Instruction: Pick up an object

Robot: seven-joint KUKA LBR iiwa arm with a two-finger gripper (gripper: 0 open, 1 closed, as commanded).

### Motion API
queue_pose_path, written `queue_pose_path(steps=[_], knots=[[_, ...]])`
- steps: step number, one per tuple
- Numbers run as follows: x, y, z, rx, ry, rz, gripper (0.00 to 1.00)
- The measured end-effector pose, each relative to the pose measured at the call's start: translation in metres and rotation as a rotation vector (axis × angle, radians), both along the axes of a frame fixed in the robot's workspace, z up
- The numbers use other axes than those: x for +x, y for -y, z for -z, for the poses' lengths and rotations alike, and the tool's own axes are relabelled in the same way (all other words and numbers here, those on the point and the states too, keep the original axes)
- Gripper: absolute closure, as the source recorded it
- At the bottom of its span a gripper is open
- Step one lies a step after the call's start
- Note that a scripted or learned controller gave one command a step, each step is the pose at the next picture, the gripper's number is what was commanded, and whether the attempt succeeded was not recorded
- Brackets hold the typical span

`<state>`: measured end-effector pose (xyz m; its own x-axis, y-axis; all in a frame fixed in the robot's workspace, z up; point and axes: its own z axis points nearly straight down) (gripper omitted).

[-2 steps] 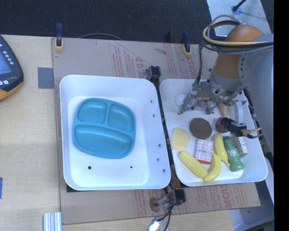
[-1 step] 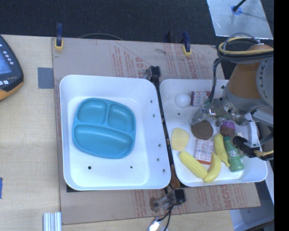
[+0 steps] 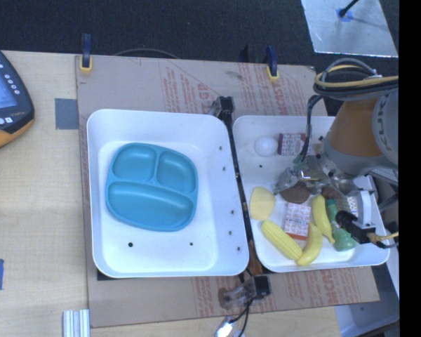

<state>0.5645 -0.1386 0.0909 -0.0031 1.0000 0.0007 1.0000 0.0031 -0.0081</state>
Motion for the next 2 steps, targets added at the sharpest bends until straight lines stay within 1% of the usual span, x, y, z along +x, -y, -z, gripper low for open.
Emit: queue_pose_path(steps=[1,2], knots=[[0.001,0.001,-0.01,-0.001,0.001,-0.002,1.0],[-0.04,-0.074,-0.105,0.002,0.008,-0.008,1.0]])
